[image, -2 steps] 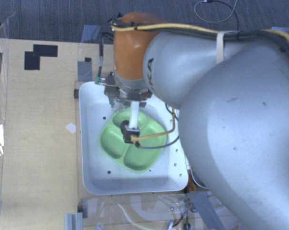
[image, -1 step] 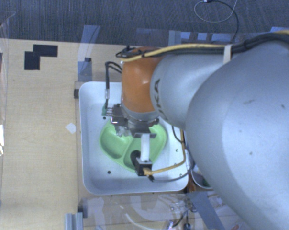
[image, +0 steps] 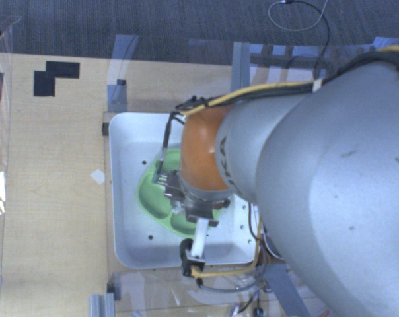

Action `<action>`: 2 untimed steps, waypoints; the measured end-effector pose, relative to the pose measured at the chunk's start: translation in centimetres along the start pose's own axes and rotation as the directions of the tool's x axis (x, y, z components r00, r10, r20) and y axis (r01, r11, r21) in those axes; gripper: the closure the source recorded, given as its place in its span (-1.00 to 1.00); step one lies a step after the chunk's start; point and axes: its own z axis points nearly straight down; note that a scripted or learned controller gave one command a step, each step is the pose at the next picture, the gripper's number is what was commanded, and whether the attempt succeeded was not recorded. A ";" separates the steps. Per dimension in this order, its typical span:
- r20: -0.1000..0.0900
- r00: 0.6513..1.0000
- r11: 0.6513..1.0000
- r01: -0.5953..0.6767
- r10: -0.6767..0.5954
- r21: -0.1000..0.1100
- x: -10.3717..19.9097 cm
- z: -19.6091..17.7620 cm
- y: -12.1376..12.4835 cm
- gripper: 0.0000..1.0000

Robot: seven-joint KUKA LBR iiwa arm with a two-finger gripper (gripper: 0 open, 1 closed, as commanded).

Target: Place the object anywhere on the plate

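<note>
Looking down on the left bin [image: 123,197], the green plate [image: 150,187] lies directly beneath the hand [image: 186,207] — the object itself is hidden by the arm's wrist, so its weight, stiffness and best grip point cannot be judged, nor can the hand's state.

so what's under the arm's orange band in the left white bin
A light green plastic plate lies on the shallow white bin floor. The grey arm covers the plate's right part and anything on it.
</note>
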 end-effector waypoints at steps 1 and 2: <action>-0.004 0.660 0.660 -0.751 0.751 -0.001 2.2 -6.2 -0.4 1.00; -0.006 0.678 0.678 -0.735 0.735 -0.002 3.7 -10.2 -0.2 1.00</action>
